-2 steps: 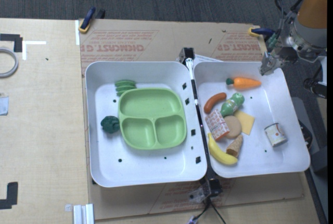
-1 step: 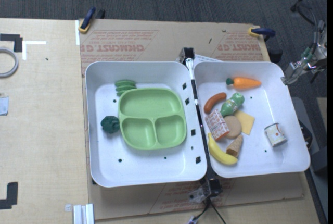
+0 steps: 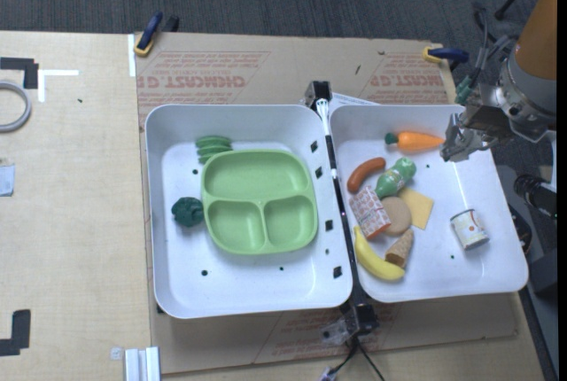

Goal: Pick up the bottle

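Two shallow white plastic bins sit side by side on a cardboard sheet [image 3: 266,69] over the light wood table [image 3: 71,220]. Left bin [image 3: 168,264], centre of frame: a light green three-compartment plastic tray [image 3: 260,200], a dark green toy broccoli [image 3: 187,211] just beside its left edge, a green ridged toy piece [image 3: 213,145] touching its upper left corner. Right bin [image 3: 496,268], right of centre: the small green plastic bottle [image 3: 395,178] lies tilted in the upper middle, touching a red toy sausage [image 3: 366,174] on its left and a yellow cheese slice [image 3: 418,207] below. Orange toy carrot [image 3: 416,140] above it, near the bin's upper wall. Below: a red-and-white patterned packet [image 3: 368,213], a round tan cookie [image 3: 397,214], a brown cone [image 3: 400,248], a yellow toy banana [image 3: 376,260]. A small white can with a red label [image 3: 469,229] lies apart, lower right. The grey arm's gripper [image 3: 456,144] hangs at the bin's upper right edge, right of the carrot tip, well apart from the bottle. Fingers too dark and small: cannot tell if spread or pressed together.
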